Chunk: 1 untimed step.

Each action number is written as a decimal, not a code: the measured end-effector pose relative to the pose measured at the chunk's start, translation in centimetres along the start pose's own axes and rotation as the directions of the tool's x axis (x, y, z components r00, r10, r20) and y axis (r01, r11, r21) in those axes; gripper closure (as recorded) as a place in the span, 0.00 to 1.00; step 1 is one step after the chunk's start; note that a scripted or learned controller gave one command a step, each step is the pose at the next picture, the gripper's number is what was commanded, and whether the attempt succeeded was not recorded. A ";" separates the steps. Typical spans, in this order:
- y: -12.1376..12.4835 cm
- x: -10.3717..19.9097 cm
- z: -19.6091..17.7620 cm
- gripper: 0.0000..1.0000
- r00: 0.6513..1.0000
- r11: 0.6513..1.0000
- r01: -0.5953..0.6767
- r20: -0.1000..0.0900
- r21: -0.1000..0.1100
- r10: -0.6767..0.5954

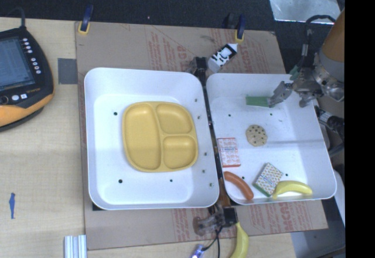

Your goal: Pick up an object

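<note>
So starting at the front edge of the bench, a banana (241,240) lies outside the bins, just past the near rim where the two meet, next to some cable clutter. Just inside the right bin (304,139), along its near wall, sit three things in a row: a reddish hot dog (239,184) at the near left corner, a small patterned packet (268,179) tilted on its corner beside it, and a second banana (291,190) touching that packet on its right. A bit further in, a red and white packet (228,152) lies flat against the left wall of that bin, and a round cookie (256,134) sits near the middle, apart from everything else.

Over in the left bin (99,151) a yellow divided plate (159,135) with three compartments takes up the centre.

Further back in the right bin, a flat green piece (256,100) lies on the floor, and the gripper (280,95) is down right at its right end. Looks like the tip is touching or just over the green piece, but I honestly can't tell how its grip is set from this angle. The arm comes in from the right.

Beyond the bins, a black and white object (222,56) lies on the cardboard mat (146,46) by the far rim, and a teach pendant (20,78) with an orange edge rests far left.
</note>
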<state>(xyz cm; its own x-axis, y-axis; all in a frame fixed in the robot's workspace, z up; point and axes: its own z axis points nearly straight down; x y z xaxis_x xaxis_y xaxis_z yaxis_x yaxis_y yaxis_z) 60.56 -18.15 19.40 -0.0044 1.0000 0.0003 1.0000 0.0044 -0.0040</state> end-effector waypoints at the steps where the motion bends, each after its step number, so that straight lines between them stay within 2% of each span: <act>1: -2.2 2.2 10.3 0.00 1.000 1.000 0.000 0.001 0.002 0.000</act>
<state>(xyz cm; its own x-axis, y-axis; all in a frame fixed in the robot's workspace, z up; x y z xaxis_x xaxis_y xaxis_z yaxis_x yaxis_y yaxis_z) 58.29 -15.94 9.10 -0.0044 1.0000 -0.0003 1.0000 0.0044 -0.0062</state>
